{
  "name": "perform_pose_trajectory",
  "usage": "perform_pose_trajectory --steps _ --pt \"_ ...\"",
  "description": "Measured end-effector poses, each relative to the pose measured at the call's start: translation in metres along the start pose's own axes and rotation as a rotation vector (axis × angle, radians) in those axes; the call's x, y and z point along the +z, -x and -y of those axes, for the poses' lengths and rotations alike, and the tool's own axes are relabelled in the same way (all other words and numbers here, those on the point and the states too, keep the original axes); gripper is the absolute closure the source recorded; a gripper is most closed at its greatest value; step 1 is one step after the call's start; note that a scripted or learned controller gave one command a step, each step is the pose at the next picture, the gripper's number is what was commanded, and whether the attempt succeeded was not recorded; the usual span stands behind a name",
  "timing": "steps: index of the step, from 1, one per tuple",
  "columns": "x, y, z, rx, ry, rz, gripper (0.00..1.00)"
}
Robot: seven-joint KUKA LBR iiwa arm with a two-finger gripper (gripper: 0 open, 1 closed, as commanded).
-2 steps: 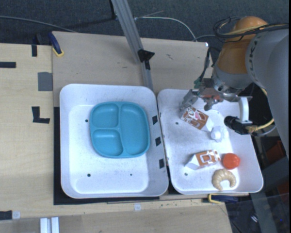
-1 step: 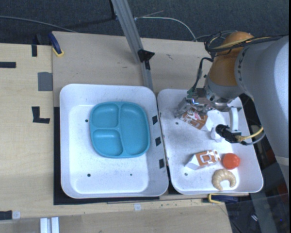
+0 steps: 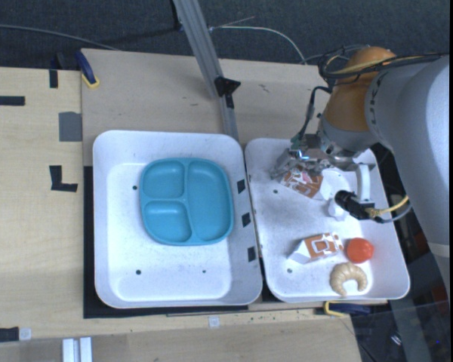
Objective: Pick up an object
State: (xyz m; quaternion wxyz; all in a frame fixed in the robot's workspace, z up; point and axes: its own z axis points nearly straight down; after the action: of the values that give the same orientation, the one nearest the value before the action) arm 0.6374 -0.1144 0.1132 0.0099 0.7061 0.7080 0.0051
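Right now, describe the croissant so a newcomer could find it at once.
Start at the right bin, the one the arm reaches over, and go to its near right corner. The croissant lies there, a golden-brown crescent below the round red tomato and right of the small orange-and-white carton; no other item is curved and tan.

A pale wooden bench (image 3: 30, 202) marked with black tape sits against dark grey carpet (image 3: 75, 10) beyond.

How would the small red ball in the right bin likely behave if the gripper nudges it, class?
The red ball looks round and smooth, so it would probably roll when nudged. It lies close to the croissant and small carton, which might stop it. It seems small, likely light.
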Motion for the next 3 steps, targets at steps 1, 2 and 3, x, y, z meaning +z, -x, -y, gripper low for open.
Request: perform_pose_trajectory --steps 1,2,3 --pt "-0.011 0.000 -0.002 -0.002 0.006 0.001 1.00" --pt "-0.073 -0.006 -0.005 0.000 -0.016 -0.006 1.00" --pt "-0.131 -0.010 0.001 0.000 -0.016 -0.006 1.00"
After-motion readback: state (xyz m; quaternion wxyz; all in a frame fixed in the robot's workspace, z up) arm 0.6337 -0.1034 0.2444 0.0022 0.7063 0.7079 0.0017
